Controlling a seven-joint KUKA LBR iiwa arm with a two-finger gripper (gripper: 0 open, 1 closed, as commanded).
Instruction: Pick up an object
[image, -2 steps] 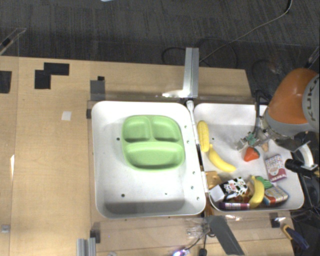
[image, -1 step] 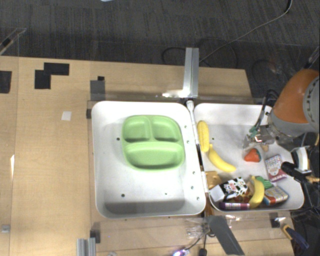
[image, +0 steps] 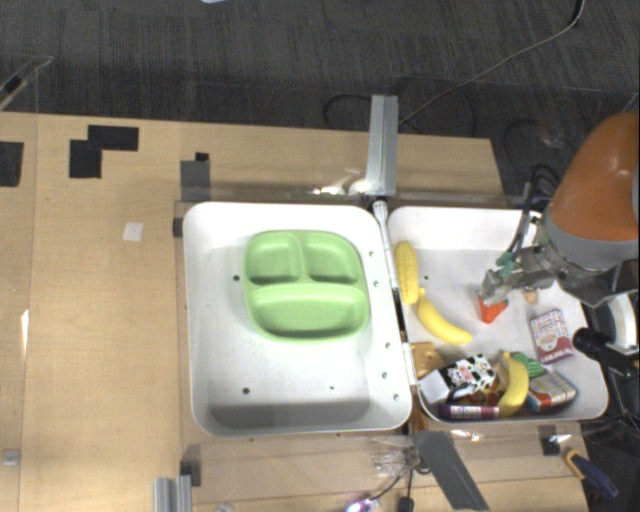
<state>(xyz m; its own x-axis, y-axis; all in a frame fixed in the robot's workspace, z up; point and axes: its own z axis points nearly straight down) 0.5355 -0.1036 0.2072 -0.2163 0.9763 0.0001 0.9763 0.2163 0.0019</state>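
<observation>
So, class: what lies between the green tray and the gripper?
In the camera view, two bananas lie between the green tray and the gripper, past the bins' shared rims.

Tool (image: 497, 291) above orange piece (image: 493, 311)

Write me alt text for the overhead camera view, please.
A grey robot arm's two-finger gripper hangs over the right white bin, just above a small orange object, near two yellow bananas and small packages. The left white bin holds a green divided plastic tray.
</observation>
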